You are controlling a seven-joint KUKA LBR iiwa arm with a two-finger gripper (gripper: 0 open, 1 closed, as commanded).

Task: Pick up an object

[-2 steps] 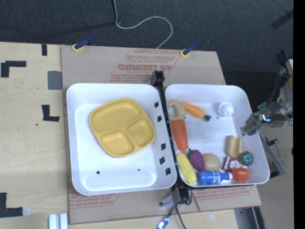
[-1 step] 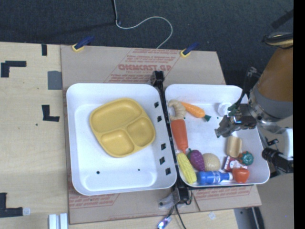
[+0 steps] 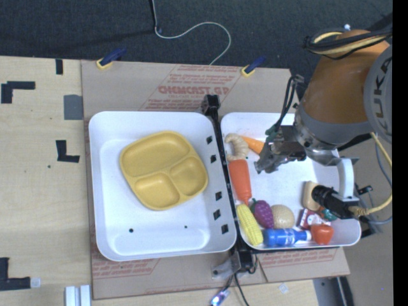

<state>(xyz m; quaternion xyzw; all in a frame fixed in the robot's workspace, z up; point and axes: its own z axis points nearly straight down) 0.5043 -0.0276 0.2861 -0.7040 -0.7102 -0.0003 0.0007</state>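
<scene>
Right bin, as I logged it: carrot along the left wall, corn below it toward the near left corner; purple piece and potato beside the corn; blue bottle and red piece along the near wall. Gripper hung over the bin's middle, just right of the carrot; I could not tell the jaws' state. Left bin: one yellow tray, centred toward the far edge.
</scene>
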